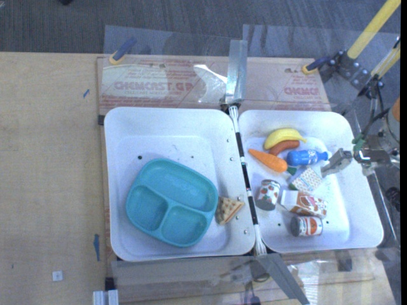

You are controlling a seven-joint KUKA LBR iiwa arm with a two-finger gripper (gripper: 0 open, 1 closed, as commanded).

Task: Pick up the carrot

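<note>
Your carrot (268,160) lies left of the gripper (337,162), whose state you cannot tell; a blue bottle (306,156) sits between.

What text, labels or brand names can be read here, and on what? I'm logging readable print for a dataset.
"CHEMCAST GP": red print on the brown sheet behind the left bin.
Red print on the brown sheet behind the right bin: cut short and blurred, likely the same brand.
Labels on the cans, carton and blue bottle: too small to read.
</note>
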